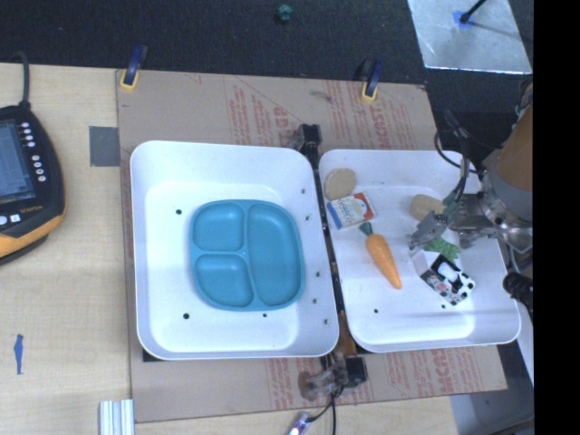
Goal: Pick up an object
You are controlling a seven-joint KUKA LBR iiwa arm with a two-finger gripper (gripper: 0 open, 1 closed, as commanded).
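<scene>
The gripper [446, 227] hangs low over the right bin [399, 329], close to that bin's right wall. Whether it is clenched or released I cannot tell, since the metal parts blur together from up here. Nothing can be seen held in it.

Right under the gripper, a small green piece [443, 246] pokes out, partly hidden by the metal. Just below the gripper in the view lies a black-and-white toy [449, 280], blocky and patchy, tilted on the bin floor. Just above and to the left of the gripper sits a pale tan lump [423, 207], close enough that I cannot say whether they touch. Farther left of the gripper lies an orange carrot [383, 260] with a green top, slanted, its tip pointing toward the bin's lower edge. Beyond the carrot, up and left of the gripper, are a small blue-and-white carton [351, 211] and, touching it or nearly so, a round tan disc [340, 184] in the bin's corner.

That makes six loose items, one of each, all in the right bin. There are two bins. The left bin [154, 324], well away from the gripper, holds one blue plate [246, 254] with three compartments.

Below the carrot and left of the toy, the right bin's floor is bare white to the rim. The arm [515, 166] rises at the gripper's right.
</scene>
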